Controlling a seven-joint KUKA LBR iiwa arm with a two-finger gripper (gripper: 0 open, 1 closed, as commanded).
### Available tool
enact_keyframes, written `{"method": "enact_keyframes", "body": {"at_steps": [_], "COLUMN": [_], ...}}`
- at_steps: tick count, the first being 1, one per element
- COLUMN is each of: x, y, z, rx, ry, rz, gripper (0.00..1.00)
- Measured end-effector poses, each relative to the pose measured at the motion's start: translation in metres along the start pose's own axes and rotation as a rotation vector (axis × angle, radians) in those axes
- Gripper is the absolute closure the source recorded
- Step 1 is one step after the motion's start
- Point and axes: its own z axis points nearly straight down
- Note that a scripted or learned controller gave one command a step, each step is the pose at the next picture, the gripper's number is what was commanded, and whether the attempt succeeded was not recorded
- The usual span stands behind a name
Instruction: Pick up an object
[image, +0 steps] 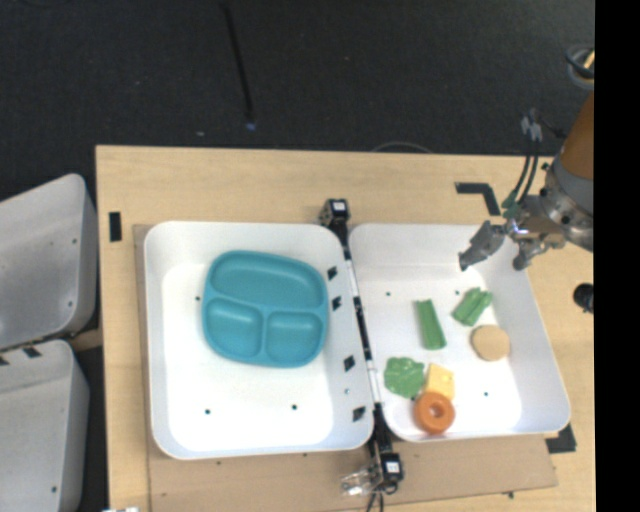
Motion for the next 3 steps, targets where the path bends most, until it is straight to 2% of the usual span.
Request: {"method": "enact_keyframes", "body": {"at_steps": [1,2,3], "x": [0.005,0.005,0.012], "y": [-0.003,0.002,-0.004], "z": [0.044,0.106,0.164], "rx": [0.004,0.005,0.005], "ry": [0.000,0.000,0.001], "rz": [0.003,0.006,0.007], "gripper": [0.00,0.00,0.00]}}
